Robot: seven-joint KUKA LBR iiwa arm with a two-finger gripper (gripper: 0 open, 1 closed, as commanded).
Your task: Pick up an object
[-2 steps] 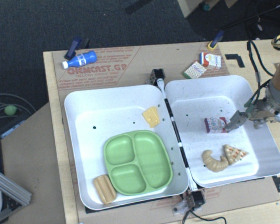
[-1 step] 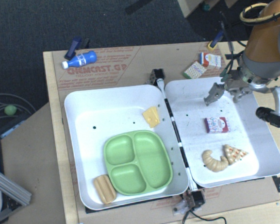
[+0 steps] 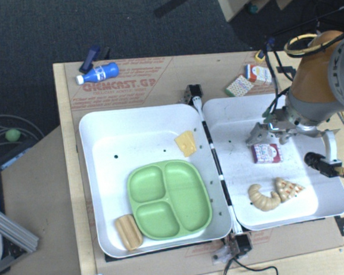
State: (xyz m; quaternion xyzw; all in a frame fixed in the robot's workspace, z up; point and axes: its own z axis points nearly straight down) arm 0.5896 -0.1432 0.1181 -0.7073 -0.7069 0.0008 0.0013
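Gripper (image 3: 270,132) sits low in the right white plastic bin (image 3: 230,115), just above the small flat red-and-white packet (image 3: 265,153) lying mid-bin. Can't tell fingers' state from this angle. Tan croissant-shaped toy (image 3: 264,197) and pale wedge-shaped pastry toy (image 3: 289,188) lie nearer the front wall. To do it well: centre over packet, go straight down, close on short edges, lift slow w/o tilt.

The arm (image 3: 320,85) reaches in from the right, its orange band above a grey wrist, bent downward over the right side. The gripper (image 3: 266,135) hangs low at its end, pointing down, metal parts spread beneath the wrist.
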